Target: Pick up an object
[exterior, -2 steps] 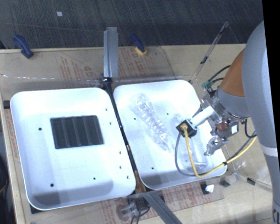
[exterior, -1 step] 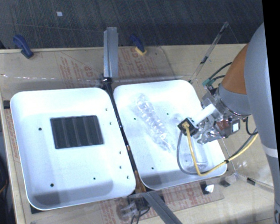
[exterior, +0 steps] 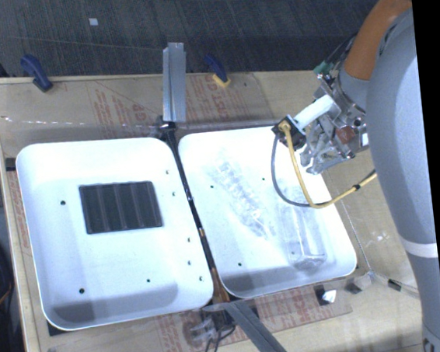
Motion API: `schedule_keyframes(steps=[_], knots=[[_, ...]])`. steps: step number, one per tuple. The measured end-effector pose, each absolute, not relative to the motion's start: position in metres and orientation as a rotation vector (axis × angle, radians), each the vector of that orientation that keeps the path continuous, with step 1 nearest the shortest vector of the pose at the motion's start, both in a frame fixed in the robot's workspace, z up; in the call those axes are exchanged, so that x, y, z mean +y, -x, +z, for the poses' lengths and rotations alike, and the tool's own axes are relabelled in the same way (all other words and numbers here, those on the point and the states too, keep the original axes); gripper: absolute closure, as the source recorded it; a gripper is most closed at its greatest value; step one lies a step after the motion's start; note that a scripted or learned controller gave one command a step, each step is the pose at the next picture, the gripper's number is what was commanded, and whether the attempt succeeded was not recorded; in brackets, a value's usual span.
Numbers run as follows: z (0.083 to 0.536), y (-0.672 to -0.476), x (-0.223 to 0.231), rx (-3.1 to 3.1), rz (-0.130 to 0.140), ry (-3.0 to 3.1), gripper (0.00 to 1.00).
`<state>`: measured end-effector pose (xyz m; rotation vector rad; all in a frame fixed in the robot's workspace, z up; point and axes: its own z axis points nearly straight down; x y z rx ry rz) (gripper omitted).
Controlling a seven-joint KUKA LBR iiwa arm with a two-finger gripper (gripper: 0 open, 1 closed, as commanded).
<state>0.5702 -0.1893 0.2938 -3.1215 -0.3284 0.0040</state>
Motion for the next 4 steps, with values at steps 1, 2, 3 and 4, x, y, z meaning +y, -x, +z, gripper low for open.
schedule_keyframes(steps=[1,2,3,4], knots=[[0.302,-0.571,-0.187,-0.344,0.01,3.117,1.0],[0.311,-0.572,-0.184,-0.36,0.015,3.113,1.0],[0.322,-0.508,-0.156,-0.392,0.001,3.115,1.0],[0.332,-0.509,-0.155,-0.402,0.001,3.112,1.0]])
